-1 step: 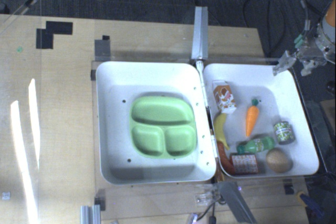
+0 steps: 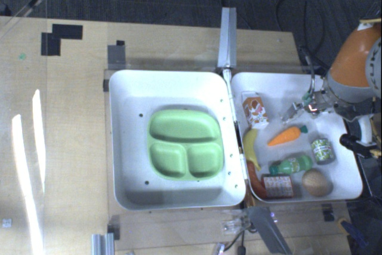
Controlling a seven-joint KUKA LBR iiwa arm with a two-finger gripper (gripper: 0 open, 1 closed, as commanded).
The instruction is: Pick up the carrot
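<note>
Carrot (image 2: 285, 137): lies in the right bin (image 2: 352, 188), near its middle, tilted with the orange tip toward the bin's left wall and the green stub toward the right; nothing touches it.
Arm (image 2: 357, 65): grey with an orange band, reaching in over the right bin's far right corner.
Fingers (image 2: 302, 108): a small metal tip hangs over the bin's far half, just beyond the carrot and apart from it; how far open they are I cannot tell, and nothing shows between them.
Right bin, far left part: a small white and red-brown carton (image 2: 255, 111) stands close to the left wall.
Right bin, left wall: a yellow banana (image 2: 250, 147) lies along it, with a red-brown item (image 2: 255, 181) below it toward the near left corner.
Right bin, near edge: a green bottle (image 2: 290, 165) lies on its side just below the carrot; a flat red-labelled packet (image 2: 278, 186) sits at the near edge beside it; a round brown ball-like thing (image 2: 317, 183) rests toward the near right corner.
Right bin, right of carrot: a small green and white can (image 2: 322, 150).
Left bin (image 2: 128, 188): holds a green three-part tray (image 2: 184, 143) in its middle.
Worktop (image 2: 65, 146): pale wood; both bins sit side by side toward its right edge, with black tape marks (image 2: 58, 37) near the far left corner.
</note>
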